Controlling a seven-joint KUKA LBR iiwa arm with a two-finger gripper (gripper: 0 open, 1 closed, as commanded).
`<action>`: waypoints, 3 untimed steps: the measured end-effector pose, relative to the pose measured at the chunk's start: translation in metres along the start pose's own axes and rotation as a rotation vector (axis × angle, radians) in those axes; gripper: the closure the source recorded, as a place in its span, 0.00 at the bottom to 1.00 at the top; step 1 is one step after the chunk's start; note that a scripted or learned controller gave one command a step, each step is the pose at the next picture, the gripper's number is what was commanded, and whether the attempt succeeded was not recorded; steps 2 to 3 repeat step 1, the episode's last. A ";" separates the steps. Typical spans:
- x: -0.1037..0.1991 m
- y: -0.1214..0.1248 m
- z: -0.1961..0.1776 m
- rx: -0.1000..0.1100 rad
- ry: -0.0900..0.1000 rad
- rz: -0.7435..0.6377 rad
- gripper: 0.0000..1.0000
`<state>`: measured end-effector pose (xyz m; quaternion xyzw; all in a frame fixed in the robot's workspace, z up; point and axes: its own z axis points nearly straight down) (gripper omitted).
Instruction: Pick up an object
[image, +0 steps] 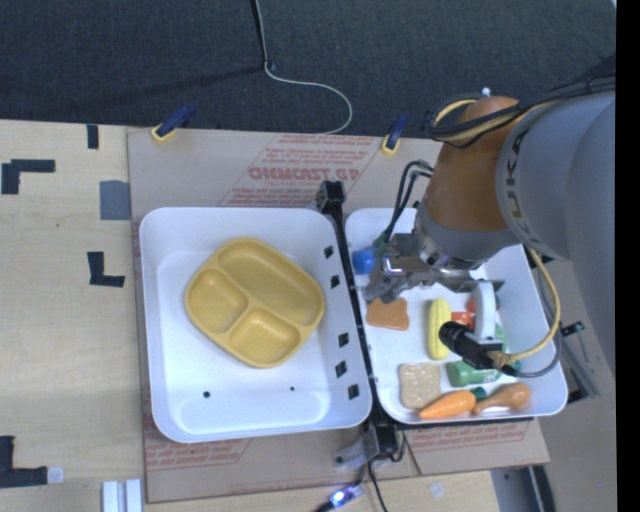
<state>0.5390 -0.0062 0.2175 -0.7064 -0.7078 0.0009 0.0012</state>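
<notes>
I take the yellow plastic corn cob as my reference; it lies on the floor of the shallow white bin on the view's right. The gripper, at the end of the grey arm with the orange band, sits to the view's left of the corn cob and slightly farther up the frame, close to the wall the two bins share. From here its tip is a dark tangle, and I cannot tell whether it is spread, pressed together or pinching anything.

The nearest candidate for the pick is the flat orange toast-shaped toy. It lies just left of the corn cob and right below the gripper in the frame, possibly touching it, though the view is too poor to be sure. A small blue round toy sits farther up and left of the corn cob, against the shared wall.

Nearer the frame's bottom than the corn cob lie a pale square cracker toy, an orange plastic carrot, a green plastic piece and a brown-orange rounded toy.

Well to the left of the corn cob, the other white bin holds a yellow three-compartment plastic plate. Both bins rest on a cardboard sheet on the tabletop.
</notes>
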 end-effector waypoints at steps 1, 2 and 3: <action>-0.002 0.000 0.002 0.000 -0.001 0.001 1.00; -0.002 0.000 0.002 0.000 -0.001 0.001 1.00; -0.002 0.000 0.002 0.000 -0.001 0.001 1.00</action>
